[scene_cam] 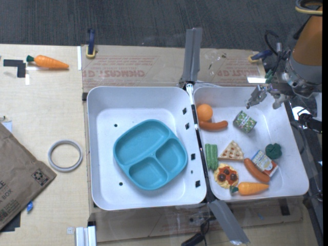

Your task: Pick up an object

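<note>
Grey arm's gripper (264,97) hovers over right bin (287,188), upper right, fingers spread, holding nothing. Green-white carton (244,121) lies just below-left. Blue 3-compartment tray (149,154) in left bin (102,137).

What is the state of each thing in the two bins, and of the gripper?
Blue divided plate: lying flat in the left bin, nothing on it.
Green-white carton: tilted, free, below the gripper.
Pizza slice: flat.
Orange ball: touching the sausage.
Gripper: above the right bin, holding nothing.
</note>
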{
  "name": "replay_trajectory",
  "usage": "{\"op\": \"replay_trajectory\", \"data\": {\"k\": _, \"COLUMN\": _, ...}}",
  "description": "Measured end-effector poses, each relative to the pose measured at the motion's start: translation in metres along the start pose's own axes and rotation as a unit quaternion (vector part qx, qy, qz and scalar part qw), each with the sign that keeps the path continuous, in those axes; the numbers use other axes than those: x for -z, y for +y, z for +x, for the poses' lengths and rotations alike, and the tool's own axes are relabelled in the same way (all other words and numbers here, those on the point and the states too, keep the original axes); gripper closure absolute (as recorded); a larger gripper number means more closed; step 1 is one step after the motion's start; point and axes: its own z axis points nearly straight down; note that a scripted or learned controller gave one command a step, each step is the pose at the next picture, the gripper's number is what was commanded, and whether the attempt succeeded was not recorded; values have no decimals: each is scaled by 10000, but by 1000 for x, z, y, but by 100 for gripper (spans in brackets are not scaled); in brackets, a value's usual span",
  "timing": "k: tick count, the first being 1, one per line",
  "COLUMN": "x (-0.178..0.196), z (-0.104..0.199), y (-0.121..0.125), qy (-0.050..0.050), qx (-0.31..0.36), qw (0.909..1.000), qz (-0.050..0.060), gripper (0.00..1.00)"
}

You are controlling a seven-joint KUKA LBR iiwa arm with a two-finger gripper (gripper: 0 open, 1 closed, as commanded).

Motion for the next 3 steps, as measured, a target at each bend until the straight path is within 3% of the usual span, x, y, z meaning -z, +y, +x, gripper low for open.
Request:
{"op": "replay_trajectory", "data": {"k": 1, "x": -99, "z": 10, "y": 6, "qy": 2, "qx": -53, "qw": 10000, "qz": 0, "gripper": 0}}
{"op": "replay_trajectory", "data": {"k": 2, "x": -93, "z": 9, "y": 6, "qy": 1, "qx": -43, "qw": 10000, "qz": 13, "gripper": 100}}
{"op": "replay_trajectory", "data": {"k": 3, "x": 1, "z": 72, "y": -48, "qy": -2, "qx": 271, "qw": 9996, "qz": -1, "gripper": 100}}
